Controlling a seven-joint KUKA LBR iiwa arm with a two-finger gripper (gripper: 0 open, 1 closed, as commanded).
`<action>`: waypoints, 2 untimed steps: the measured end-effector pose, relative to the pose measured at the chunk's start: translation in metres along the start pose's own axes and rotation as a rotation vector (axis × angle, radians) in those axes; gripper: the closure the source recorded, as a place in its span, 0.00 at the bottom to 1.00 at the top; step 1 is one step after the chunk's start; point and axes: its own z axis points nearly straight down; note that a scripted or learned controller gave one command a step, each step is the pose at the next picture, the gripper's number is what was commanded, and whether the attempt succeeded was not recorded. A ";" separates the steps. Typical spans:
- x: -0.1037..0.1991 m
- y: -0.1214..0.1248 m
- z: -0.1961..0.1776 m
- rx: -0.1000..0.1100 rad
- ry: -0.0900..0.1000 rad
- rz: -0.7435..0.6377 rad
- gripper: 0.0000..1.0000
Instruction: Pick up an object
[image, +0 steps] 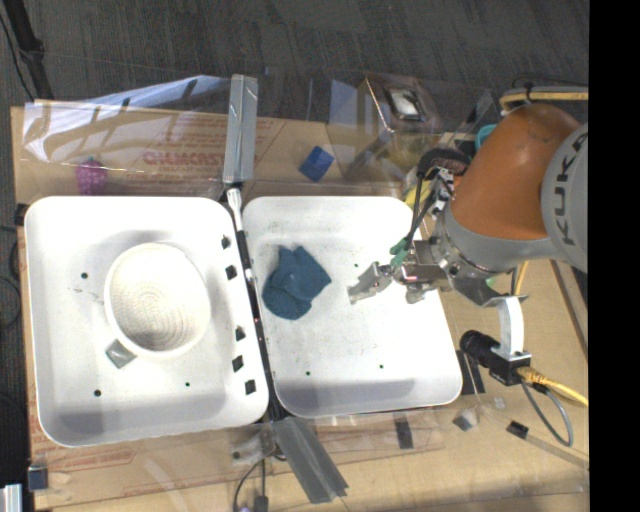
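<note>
A crumpled blue object lies in the right bin, towards its left side. A round white ribbed object sits in the left bin, with a small grey piece at its lower left edge. My gripper hangs over the middle of the right bin, a short way to the right of the blue object and apart from it. Nothing shows in its grasp.
The arm's orange and grey wrist covers the right bin's far right corner. Behind the bins, on the cardboard, lie a small blue cube and a purple object. A divider with black clips runs between the bins.
</note>
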 end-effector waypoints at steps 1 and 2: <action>0.010 0.068 0.176 -0.003 0.001 0.109 0.00; 0.039 0.128 0.176 -0.003 0.000 -0.009 0.00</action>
